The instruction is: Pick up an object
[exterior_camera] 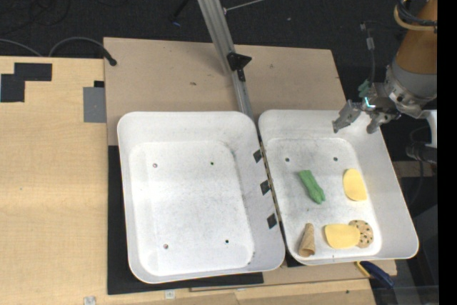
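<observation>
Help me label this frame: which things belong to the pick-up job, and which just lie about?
Job: end effector, open; green piece; yellow oval; yellow slice; cookie; cone; right bin.
Lying about: left bin; metal rail.

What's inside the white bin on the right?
The right bin holds a green piece, a yellow oval, a flat yellow piece partly covering a speckled cookie, and a tan cone. The cookie's covered edge is hidden.
</observation>
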You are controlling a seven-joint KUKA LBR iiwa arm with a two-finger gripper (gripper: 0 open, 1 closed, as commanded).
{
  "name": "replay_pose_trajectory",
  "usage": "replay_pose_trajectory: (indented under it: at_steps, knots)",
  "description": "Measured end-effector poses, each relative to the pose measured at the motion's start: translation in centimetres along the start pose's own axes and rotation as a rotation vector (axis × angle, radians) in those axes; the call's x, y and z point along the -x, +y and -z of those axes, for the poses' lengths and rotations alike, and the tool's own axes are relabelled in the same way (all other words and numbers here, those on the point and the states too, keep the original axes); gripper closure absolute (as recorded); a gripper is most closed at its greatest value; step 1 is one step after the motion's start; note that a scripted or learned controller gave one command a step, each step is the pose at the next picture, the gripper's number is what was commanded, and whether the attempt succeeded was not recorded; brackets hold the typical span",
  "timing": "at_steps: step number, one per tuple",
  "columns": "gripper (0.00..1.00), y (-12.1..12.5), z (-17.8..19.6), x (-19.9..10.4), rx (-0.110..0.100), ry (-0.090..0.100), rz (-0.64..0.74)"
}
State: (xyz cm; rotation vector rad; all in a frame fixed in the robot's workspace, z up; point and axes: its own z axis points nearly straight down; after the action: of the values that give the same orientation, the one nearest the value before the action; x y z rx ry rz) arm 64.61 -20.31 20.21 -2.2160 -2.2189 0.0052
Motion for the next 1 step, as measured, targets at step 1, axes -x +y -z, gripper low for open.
replay_pose_trajectory:
  at_steps: [1]
  knots:
    - [0.00,0.10,0.23,-0.04,0.003,-0.001,0.003]
